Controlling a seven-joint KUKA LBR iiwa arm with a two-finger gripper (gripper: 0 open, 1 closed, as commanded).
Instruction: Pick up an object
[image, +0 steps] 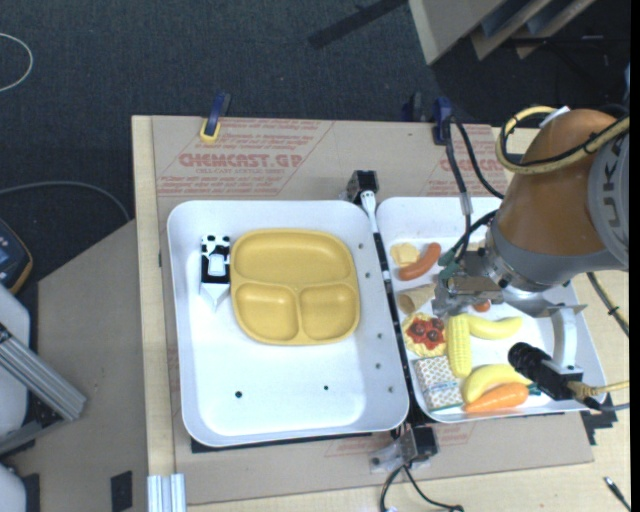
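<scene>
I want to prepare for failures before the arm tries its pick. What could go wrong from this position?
1. The toy food lies crowded in the right bin: the corn cob touches the pizza slice and sits beside a banana, so the end effector may nudge or catch a neighbour.
2. The end effector hangs near the divider between the bins; a descent there might strike the rim.

Bench (300, 150), two white bins (290, 400)

yellow divided plate (295, 283) in left bin (300, 405), blue clamp (213, 118) on board
</scene>
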